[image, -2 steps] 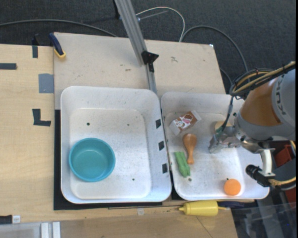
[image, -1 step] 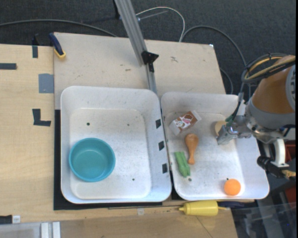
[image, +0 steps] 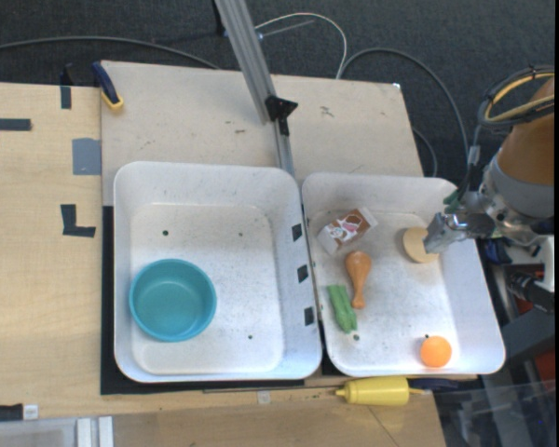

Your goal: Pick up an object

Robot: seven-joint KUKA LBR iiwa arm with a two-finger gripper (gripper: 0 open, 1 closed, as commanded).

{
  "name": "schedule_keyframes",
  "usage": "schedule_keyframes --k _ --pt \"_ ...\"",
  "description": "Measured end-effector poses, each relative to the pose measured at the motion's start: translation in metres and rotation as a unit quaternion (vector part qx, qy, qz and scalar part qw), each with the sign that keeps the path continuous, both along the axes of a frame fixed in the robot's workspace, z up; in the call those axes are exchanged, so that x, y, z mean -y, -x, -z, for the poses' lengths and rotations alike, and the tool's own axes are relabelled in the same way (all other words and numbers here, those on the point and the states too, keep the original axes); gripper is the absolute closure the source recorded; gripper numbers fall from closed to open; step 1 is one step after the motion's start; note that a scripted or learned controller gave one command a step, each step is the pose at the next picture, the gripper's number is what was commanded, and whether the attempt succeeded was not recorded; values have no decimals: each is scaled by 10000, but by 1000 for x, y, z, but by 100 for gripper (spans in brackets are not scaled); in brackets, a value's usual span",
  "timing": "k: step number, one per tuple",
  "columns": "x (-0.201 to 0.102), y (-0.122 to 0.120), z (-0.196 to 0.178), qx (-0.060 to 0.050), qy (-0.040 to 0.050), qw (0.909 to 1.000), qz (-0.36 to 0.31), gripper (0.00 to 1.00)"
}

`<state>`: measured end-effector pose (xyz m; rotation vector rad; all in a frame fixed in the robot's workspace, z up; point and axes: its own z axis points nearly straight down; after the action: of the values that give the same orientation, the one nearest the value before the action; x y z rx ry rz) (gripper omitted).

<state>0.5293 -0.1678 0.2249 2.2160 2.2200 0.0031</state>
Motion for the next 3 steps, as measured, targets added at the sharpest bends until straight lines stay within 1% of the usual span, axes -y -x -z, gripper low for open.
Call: schedule_keyframes --k 1,2,3 --pt "0 -1 -48 -5 -1 10000 -2 100" --pt "-48 -20 -49 -27 -13 10000 -21 100" --pt "-101 -50 -46 -25 -12 10000 -25 100"
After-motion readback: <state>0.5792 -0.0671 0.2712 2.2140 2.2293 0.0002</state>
